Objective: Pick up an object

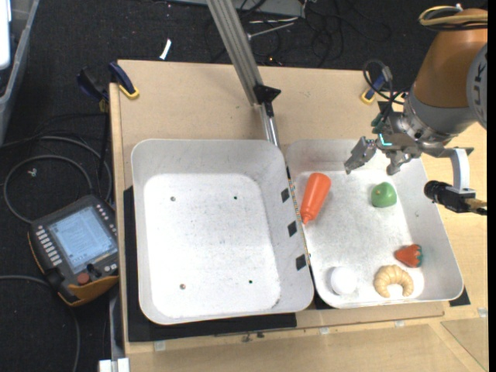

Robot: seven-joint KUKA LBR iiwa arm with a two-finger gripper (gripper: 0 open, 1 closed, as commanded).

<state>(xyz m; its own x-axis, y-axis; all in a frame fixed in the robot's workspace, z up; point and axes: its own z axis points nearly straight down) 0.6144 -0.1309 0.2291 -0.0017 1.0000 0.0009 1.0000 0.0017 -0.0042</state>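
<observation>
Green ball (383, 195) sits at five o'clock from the gripper (377, 160), whose jaws are spread wide with nothing between them, probably lining up a grab.

Matt, speckled white plastic is seen in both bins (209, 149). The surface (201, 99) looks like smooth pale wood. A glossy plastic sheen is shown by the carrot (314, 196).

Wooden bench (194, 99); left white bin (209, 231); teach pendant (74, 246) on dark floor, left; metal pole (236, 41) slanting overhead; orange-tipped clamps (124, 80) at bench corners.
</observation>
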